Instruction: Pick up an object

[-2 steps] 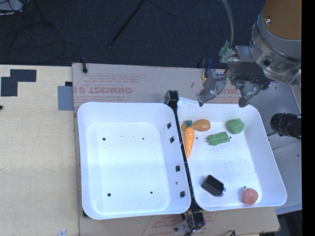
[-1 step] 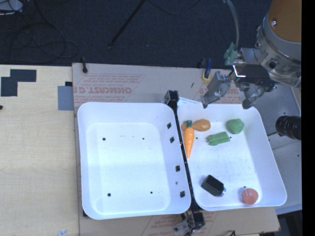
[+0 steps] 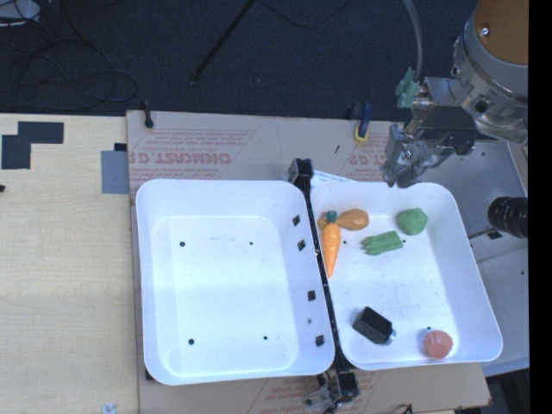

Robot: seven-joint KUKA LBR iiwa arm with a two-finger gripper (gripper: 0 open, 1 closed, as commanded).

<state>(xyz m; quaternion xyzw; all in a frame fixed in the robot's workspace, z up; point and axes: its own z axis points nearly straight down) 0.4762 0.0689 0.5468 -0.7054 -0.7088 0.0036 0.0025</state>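
My gripper (image 3: 399, 176) hangs over the back edge of the right bin (image 3: 470, 257), above the objects, with nothing seen between its fingers. In that bin lie an orange carrot (image 3: 330, 247) along the left wall, an orange lump (image 3: 353, 220) beside it, a green pod-like piece (image 3: 382, 244), a round green object (image 3: 412, 221), a black block (image 3: 373, 325) and a pink ball (image 3: 437, 344) at the front right corner. The round green object lies just below and right of the gripper.
The left bin (image 3: 155, 231) stands beside the right one, joined by a black clamp strip (image 3: 315, 257). Both rest on a cardboard sheet (image 3: 216, 149). A yellow clip (image 3: 361, 131) sits behind the right bin. Cables run along the dark floor at the back.
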